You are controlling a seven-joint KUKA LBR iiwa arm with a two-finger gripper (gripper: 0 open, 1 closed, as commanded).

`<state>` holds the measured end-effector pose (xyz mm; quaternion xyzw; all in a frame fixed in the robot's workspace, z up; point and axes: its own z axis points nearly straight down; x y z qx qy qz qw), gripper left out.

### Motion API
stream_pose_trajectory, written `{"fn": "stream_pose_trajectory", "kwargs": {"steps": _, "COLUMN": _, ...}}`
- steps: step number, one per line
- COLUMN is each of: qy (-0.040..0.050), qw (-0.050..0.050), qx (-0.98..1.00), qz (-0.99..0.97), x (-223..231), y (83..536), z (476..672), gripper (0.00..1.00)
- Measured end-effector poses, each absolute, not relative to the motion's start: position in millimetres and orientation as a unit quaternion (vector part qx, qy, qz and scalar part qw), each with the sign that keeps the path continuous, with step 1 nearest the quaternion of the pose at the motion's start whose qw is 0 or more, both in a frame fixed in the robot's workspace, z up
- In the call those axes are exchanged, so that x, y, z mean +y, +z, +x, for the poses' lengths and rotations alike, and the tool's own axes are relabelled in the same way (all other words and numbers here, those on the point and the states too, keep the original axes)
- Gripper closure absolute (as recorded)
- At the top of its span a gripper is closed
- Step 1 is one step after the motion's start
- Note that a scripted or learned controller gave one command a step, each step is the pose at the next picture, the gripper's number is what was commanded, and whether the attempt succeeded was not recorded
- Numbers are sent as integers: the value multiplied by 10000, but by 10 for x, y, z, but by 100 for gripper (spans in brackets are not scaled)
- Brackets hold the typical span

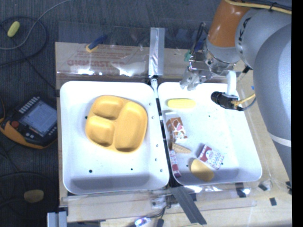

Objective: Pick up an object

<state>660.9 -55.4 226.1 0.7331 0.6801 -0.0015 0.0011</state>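
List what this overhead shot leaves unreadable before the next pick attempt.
- Gripper: small and blurred at the right bin's far rim; finger state unclear.
- Red-and-white packet and red packet: print too small to read.
- Round yellow item: partly tucked under the red packet.
- Arm: cut off by the camera view's right edge.

Bright, even light falls from overhead, and the two shallow white plastic bins (75, 174) nearly wash out. Glare streaks the clear plastic sheet (111, 63) behind them. A soft grey shadow lies along the left bin's near wall. My grey metal gripper (191, 82) looks slightly soft; the dark carpet (28, 141) stays dim.
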Motion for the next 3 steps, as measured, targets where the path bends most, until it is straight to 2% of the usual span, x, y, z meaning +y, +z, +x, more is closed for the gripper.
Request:
{"fn": "stream_pose_trajectory", "kwargs": {"steps": 1, "qy": -19, "qw": 13, "qx": 6800, "qz": 7333, "x": -556, "y": 2259, "z": 6608, "gripper": 0}}
{"fn": "stream_pose_trajectory", "kwargs": {"steps": 2, "qy": -17, "qw": 3, "qx": 7301, "qz": 6834, "x": -505, "y": 1831, "z": 6317, "gripper": 0}}
{"fn": "stream_pose_trajectory", "kwargs": {"steps": 3, "qy": 51, "qw": 46, "qx": 7436, "qz": 6686, "x": -930, "y": 1012, "z": 5895, "gripper": 0}}
